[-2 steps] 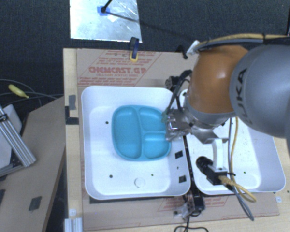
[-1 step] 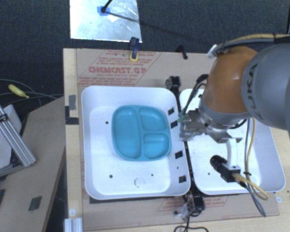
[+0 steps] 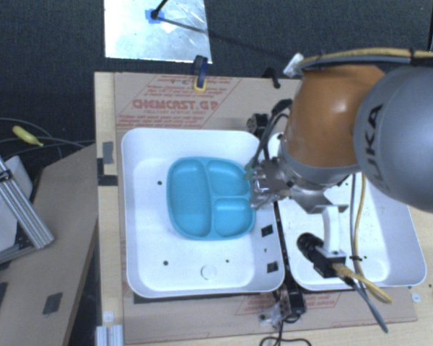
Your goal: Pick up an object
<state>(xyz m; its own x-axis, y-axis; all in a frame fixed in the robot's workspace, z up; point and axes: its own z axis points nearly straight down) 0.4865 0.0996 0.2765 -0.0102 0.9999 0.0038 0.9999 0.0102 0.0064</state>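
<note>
A light blue divided plate (image 3: pixel 208 197) with three compartments lies in the left white bin (image 3: pixel 148 215), a little right of the bin's middle. My gripper (image 3: pixel 258 187) hangs at the plate's right rim, close to the wall between the two bins. The bulky grey and orange wrist (image 3: pixel 339 128) covers most of it from above, so its fingers are hidden.
The right white bin (image 3: pixel 397 258) lies under the arm and is mostly covered by it. Both bins rest on a brown cardboard sheet (image 3: pixel 173 99). A shiny foil sheet (image 3: pixel 155 20) lies beyond the bench. Aluminium framing (image 3: pixel 14 200) stands at the left.
</note>
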